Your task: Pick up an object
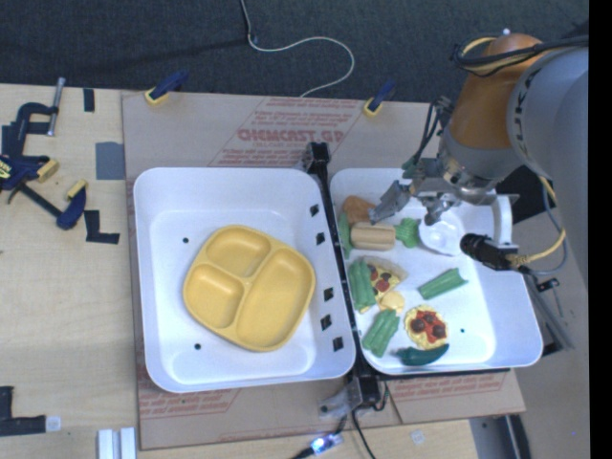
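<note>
A: Currently our tool hangs over the right bin, above the toy food — presumably lining up a pick.
B: Noted; we cannot tell its grip state.

Two white bins on wooden bench

Two smooth, glossy white plastic bins sit on matt brown cardboard over a pale wooden bench. The yellow divided plate looks satin-smooth plastic; at 12 o'clock, dark rough fabric.
</note>
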### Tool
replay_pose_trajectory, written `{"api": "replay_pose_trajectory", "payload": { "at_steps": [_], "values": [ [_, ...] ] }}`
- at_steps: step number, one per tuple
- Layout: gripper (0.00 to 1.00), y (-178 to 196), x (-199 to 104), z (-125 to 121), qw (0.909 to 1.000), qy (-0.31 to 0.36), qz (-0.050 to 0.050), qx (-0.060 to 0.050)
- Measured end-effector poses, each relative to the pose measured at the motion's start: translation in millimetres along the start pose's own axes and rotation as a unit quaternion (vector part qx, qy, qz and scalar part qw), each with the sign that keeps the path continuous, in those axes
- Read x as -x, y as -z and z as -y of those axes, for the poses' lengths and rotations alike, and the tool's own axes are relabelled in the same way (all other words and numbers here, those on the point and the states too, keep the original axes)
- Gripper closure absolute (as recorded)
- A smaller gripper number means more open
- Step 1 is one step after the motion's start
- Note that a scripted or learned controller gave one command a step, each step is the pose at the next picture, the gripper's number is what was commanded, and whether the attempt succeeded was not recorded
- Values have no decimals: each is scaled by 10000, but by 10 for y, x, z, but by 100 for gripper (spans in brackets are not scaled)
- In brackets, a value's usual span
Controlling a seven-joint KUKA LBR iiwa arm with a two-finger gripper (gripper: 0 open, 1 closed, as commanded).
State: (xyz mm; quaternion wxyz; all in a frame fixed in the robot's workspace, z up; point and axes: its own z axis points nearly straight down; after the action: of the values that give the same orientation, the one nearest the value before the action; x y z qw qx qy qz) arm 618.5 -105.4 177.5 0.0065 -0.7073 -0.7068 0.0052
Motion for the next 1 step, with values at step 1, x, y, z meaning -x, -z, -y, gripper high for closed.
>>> {"api": "replay_pose_trajectory", "payload": {
  "at_steps": [1],
  "values": [
    [0, 94, -1, -28, 10000, 12, 6, 74]
  ]
}}
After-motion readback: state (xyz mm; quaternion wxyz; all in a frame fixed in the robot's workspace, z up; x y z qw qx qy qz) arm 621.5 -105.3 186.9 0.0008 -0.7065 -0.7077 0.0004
